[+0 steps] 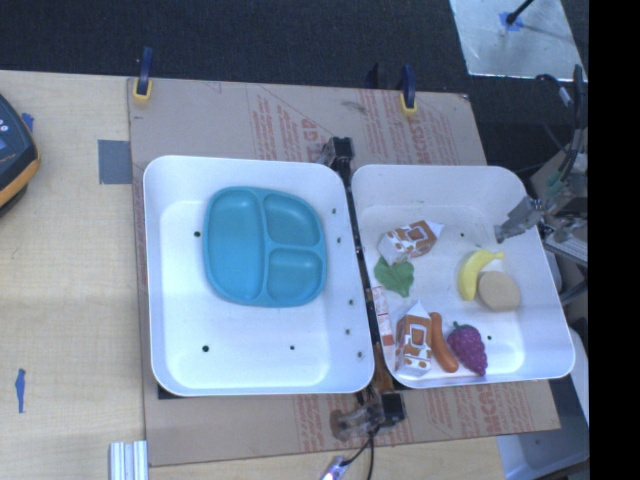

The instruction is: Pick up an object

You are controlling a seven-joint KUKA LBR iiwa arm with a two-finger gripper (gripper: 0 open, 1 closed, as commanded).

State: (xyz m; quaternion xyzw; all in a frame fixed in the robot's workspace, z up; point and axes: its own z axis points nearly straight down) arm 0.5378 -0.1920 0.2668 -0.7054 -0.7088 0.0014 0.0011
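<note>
a grey gripper (pixel 518 220) reaches in over the far right edge of the right bin (pixel 455 180), its tip low over bare white floor; how wide it stands cannot be told at this size, and nothing shows in its grasp. the candidates for picking lie just below it: a yellow banana (pixel 474 271) touching a tan bread roll (pixel 498 290), with purple grapes (pixel 467 347) and an orange sausage (pixel 441 341) nearer the front wall. two printed packets (pixel 411 239) and a green leaf (pixel 395 276) lie toward the divider. the left bin (pixel 170 268) holds a blue divided plate (pixel 265 246), well apart from the arm. both bins rest on cardboard (pixel 300 118) clamped to the table (pixel 60 268). the risk from here is likely a miss: the banana and roll touch, so a descent between them could nudge both aside or close on a curved edge that slips free, and a drop where the tip now sits would meet only bin floor.
</note>
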